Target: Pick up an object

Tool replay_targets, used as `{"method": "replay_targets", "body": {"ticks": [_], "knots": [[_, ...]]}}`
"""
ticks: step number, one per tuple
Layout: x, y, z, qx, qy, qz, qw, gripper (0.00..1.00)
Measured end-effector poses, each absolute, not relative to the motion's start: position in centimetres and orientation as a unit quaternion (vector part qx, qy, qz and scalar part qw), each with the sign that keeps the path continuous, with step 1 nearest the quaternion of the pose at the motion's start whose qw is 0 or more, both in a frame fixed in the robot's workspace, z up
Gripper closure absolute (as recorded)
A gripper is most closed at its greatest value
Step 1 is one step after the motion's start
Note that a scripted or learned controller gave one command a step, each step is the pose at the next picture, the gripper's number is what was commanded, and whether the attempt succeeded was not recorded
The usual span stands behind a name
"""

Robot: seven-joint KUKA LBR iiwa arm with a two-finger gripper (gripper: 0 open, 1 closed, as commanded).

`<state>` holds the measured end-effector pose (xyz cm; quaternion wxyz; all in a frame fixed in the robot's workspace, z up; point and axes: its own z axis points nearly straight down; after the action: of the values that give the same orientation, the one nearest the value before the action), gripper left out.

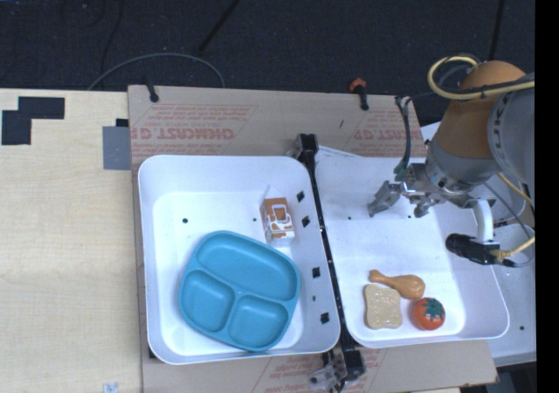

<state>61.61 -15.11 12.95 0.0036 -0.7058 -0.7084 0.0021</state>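
Over the right bin (489,330) my claw (395,199) hangs spread and holding nothing, so the pick is not yet begun. Toward the near wall, well apart from it, lie a drumstick (397,282), a slice of bread (383,307) and a tomato (428,313); reaching, closing and lifting all remain

You can count two white bins (162,199) (489,313), one blue divided plate (238,289), one small orange carton (278,219), one toy drumstick (398,282), one toy bread slice (383,306) and one toy tomato (428,313).
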Motion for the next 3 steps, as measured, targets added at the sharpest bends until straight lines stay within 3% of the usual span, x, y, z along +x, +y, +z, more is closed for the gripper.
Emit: {"method": "replay_targets", "body": {"ticks": [1,2,3], "knots": [[61.5,-15.0,8.5,-0.707,-0.707,0.0017,0.003,0.00],[61.6,-15.1,9.8,-0.707,-0.707,0.0011,0.002,1.00],[61.5,-15.2,14.0,-0.708,-0.706,-0.0003,-0.001,1.00]]}}
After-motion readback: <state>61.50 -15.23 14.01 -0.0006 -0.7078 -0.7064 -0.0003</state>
